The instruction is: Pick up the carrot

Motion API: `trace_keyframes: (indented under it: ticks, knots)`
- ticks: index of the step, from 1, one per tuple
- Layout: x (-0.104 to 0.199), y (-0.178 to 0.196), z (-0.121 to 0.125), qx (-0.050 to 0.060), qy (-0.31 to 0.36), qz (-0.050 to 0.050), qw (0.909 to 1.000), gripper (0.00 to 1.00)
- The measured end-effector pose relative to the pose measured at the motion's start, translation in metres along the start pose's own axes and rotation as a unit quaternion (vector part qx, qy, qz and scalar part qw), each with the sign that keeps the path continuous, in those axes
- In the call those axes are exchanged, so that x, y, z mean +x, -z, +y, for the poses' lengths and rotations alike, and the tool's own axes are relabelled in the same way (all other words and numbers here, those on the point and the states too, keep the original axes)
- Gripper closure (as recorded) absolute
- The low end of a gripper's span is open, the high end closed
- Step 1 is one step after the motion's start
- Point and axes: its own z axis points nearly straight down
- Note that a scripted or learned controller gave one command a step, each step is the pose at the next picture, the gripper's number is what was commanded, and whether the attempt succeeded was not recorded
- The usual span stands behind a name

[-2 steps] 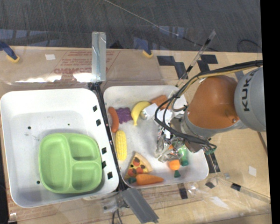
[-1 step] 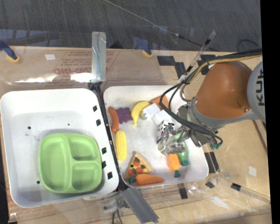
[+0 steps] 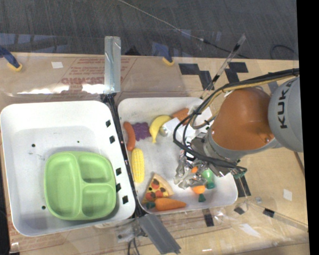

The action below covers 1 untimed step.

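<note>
Camera view: one carrot (image 3: pixel 170 205) lies flat along the lower edge of the right bin (image 3: pixel 147 104), beside a pizza slice (image 3: pixel 158 186). The tool (image 3: pixel 189 173) sits just above and right of it, over small orange and green pieces, likely lining up a grasp; I cannot tell its state. One corn cob (image 3: pixel 137 164), one banana (image 3: pixel 159 126); one green plate (image 3: pixel 80 183) in the left bin (image 3: pixel 20 118).

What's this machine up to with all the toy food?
A grey and orange robot arm reaches from the right into the right bin of toy food, its gripper low over small pieces. The carrot it is meant to pick up lies untouched near the front edge, beside a pizza slice. The left bin holds a green tray.
</note>
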Motion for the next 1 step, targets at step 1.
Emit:
trace_keyframes:
  ticks: [1]
  knots:
    - [-0.0459, 0.0722, 0.0493, 0.003, 0.267, -0.002, 0.9637, 1.00]
